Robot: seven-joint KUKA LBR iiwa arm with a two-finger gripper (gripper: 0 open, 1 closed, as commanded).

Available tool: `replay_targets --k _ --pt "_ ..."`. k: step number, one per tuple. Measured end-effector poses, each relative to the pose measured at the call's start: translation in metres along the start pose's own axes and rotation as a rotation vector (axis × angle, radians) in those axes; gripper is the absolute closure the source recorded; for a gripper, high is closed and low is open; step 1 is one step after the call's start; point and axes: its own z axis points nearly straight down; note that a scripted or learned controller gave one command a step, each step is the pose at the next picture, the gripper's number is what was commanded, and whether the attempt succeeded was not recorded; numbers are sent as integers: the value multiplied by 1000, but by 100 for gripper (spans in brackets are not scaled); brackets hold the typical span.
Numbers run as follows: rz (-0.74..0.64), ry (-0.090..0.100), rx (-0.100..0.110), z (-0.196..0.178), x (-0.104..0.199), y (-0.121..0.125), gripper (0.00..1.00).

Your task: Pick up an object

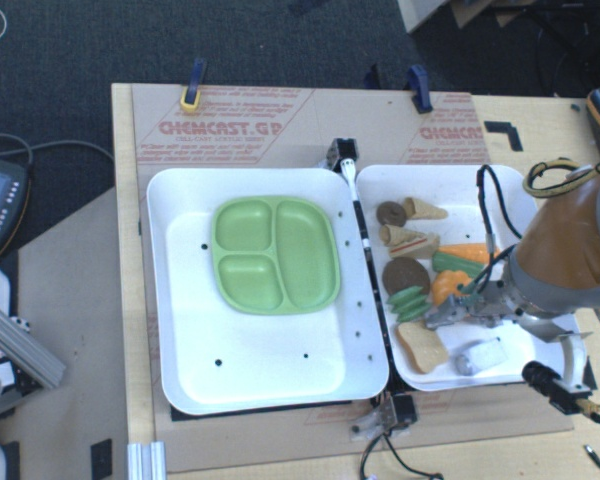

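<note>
Toy food pieces lie crowded in the right bin (405, 181), most of them along its left wall. At that bin's far end sit a small brown round piece (391, 212) and, touching it, a tan cone (425, 209). Just nearer along the left wall comes a sandwich wedge (410, 238), then a dark brown disc (404, 273), then a green pod-like piece (410, 303). A tan bread slice (420, 346) lies by the bin's near left corner. Toward the bin's middle rest a green-and-orange carrot-like piece (460, 258) and a small orange chunk (444, 288). A pale, wrapped-looking lump (480, 356) lies near the bin's near wall. The gripper (448, 316) hangs low over the middle of the right bin, just beside the orange chunk and the green pod, above the bread slice. Whether it is spread or pressed together cannot be told, and nothing is seen pinched in it. The arm's orange band (570, 243) covers the bin's right side. Against the right bin's left wall stands the left bin (180, 368), holding a green divided plate (277, 255).
</note>
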Motion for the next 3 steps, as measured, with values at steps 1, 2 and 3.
replay_targets --k 1,2,3 --pt "2 -2 0 -9 -1 -1 100" --pt "-2 -3 -4 -54 5 0 100" --pt "-2 -4 -6 -116 2 -3 100"
